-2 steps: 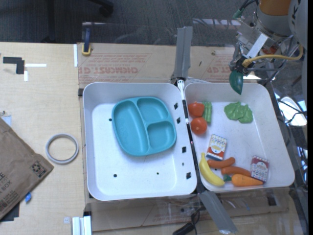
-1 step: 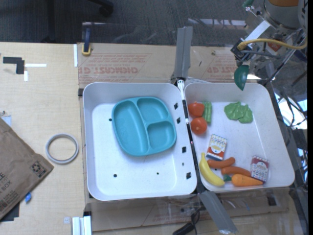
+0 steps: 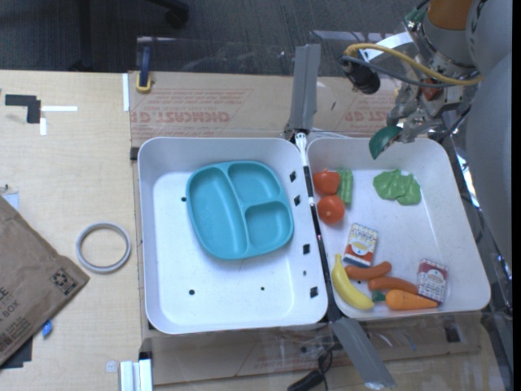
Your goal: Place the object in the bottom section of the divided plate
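At upper right, the hand [image 3: 400, 130] is clamped on 1 dark green leaf [image 3: 383, 141], its long axis slanting down-left. 1 divided plate [image 3: 240, 208] lies in the left bin [image 3: 163, 243]; 2 tomatoes [image 3: 328, 195] lie in the right bin [image 3: 456, 218].

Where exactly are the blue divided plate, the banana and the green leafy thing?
blue divided plate [image 3: 213, 218]: camera view, floor of its long left section.
banana [image 3: 348, 289]: camera view, middle of its yellow curve.
green leafy thing [image 3: 397, 187]: camera view, centre of the leaf.
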{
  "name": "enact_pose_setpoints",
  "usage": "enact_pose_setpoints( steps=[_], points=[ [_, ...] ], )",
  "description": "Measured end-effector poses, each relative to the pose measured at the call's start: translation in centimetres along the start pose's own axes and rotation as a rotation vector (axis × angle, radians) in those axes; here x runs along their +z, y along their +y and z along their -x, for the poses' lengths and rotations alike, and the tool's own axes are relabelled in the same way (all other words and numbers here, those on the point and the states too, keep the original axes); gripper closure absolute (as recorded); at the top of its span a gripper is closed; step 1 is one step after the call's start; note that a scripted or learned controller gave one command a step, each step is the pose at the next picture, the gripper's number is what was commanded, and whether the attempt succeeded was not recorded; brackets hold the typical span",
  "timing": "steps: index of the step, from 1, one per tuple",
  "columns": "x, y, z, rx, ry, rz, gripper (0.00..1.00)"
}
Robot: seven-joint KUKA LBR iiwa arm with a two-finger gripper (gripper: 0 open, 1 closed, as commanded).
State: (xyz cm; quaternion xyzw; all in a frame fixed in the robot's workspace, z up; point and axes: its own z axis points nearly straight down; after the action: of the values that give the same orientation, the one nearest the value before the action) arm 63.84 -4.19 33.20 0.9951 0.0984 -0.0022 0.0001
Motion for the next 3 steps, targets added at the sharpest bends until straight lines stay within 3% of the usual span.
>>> enact_pose_setpoints(
  steps=[1, 2, 3],
  points=[
    [2.6, -7.3, -2.1, -0.002, 0.0, 0.001, 1.0],
    [10.0, -5.1, -2.4, 0.002, 0.0, 0.001, 1.0],
    [2.2, -11.4, -3.4, -0.008, 0.002, 0.002, 1.0]
  ],
)
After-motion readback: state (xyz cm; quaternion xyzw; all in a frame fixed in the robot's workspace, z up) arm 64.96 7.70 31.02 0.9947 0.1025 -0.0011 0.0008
